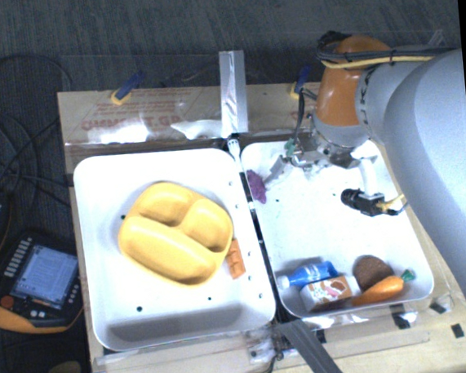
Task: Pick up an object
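The gripper [289,158] hangs over the right bin's [336,237] far end, its grip state impossible to tell, and the purple toy [257,186] lies just left of it, long axis running near-to-far.

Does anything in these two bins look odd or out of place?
Nothing looks spilled or broken. The big yellow lump fills much of the left bin, with a small orange piece wedged at its edge. In the right bin, a bottle lies on its side among things crowded in the near corner.
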Controlling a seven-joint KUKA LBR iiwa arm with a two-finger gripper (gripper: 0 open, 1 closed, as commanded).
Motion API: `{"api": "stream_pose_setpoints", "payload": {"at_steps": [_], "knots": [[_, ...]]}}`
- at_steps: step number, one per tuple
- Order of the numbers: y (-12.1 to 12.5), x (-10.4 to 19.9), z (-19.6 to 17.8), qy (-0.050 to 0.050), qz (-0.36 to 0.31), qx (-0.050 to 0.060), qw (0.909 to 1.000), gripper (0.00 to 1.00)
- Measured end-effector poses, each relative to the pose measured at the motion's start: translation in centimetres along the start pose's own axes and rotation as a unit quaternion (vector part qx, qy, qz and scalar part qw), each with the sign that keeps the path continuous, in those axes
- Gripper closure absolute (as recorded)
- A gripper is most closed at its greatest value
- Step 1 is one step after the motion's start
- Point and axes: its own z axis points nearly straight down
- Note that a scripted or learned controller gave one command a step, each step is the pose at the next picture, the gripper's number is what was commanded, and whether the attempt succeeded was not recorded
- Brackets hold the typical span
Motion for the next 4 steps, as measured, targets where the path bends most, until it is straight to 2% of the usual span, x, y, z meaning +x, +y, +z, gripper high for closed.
{"api": "stream_pose_setpoints", "payload": {"at_steps": [1,2,3,4], "knots": [[-10.2,-5.2,-0.9,0.001,0.049,0.006,0.9988,0.00],[-5.3,-1.4,-0.1,-0.001,0.135,0.001,0.9908,0.00],[0.5,0.4,-10.6,0.000,0.086,0.005,0.9963,0.00],[-2.4,-9.5,-9.1,0.000,0.116,0.006,0.9933,0.00]]}}
